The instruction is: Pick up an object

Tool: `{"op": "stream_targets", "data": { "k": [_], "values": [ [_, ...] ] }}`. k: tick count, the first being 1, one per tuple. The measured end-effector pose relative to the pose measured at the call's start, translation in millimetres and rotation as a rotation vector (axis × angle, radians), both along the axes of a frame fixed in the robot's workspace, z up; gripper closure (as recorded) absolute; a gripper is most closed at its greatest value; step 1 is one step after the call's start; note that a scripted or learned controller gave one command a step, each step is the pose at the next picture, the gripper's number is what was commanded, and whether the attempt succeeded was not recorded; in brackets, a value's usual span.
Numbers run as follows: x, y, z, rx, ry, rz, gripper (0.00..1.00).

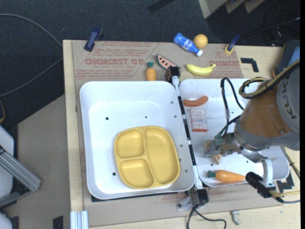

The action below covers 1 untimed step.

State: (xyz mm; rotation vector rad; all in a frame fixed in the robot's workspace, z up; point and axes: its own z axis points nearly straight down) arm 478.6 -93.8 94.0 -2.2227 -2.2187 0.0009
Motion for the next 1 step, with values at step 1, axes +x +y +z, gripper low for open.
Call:
{"op": "stream_targets", "data": {
  "k": [1],
  "values": [
    [28.2,72.3,90.9,0.001,-0.002,0.003,1.0]
  ]
}}
